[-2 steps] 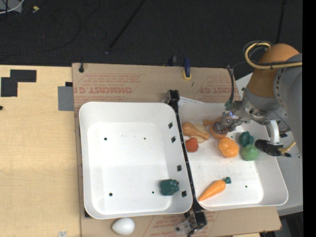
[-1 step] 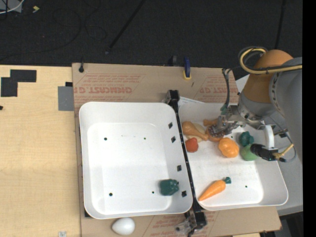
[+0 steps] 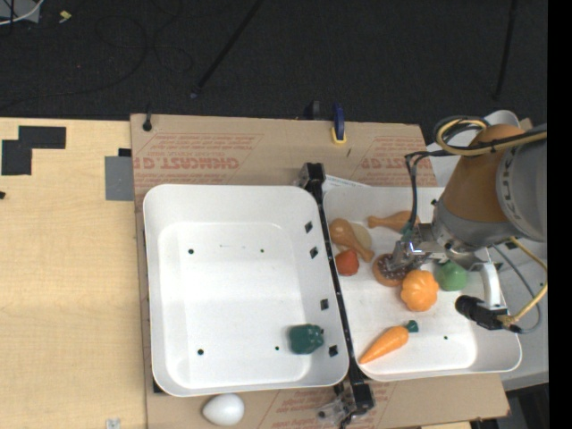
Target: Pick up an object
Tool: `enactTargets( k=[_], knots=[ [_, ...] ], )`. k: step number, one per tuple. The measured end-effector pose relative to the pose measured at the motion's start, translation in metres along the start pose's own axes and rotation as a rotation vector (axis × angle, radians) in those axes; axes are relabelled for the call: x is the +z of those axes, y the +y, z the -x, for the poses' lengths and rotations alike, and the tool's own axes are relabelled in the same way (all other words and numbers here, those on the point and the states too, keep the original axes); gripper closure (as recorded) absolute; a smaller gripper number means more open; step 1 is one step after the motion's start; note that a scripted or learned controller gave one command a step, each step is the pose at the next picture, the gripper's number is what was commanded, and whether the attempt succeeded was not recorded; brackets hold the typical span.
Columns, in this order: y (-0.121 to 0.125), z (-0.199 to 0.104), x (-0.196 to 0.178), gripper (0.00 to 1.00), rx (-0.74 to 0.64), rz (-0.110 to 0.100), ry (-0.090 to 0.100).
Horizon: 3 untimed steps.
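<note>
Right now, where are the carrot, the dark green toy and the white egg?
carrot (image 3: 386, 343), camera view, middle of its orange body.
dark green toy (image 3: 307, 339), camera view, its centre.
white egg (image 3: 222, 409), camera view, its middle.

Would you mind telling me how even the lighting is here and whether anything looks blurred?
Camera view: lighting is fairly even, the left bin bright white without strong glare; the floor above the bench is dark; the carrot is sharp; the gripper area is cluttered and soft.
</note>
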<state>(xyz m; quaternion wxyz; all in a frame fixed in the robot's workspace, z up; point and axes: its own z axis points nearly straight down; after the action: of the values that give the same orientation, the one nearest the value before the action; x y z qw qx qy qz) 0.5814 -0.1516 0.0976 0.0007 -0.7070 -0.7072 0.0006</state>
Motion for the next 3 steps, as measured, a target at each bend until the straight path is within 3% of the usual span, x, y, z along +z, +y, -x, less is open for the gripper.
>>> enactTargets(
  k=[1,2,3],
  knots=[
    [-0.086,-0.040,0.002,1.00,0.008,0.029,-0.007],
    [-0.085,-0.038,-0.008,1.00,0.012,0.024,-0.005],
    [-0.099,-0.057,0.001,1.00,0.009,0.030,-0.015]
  ],
)
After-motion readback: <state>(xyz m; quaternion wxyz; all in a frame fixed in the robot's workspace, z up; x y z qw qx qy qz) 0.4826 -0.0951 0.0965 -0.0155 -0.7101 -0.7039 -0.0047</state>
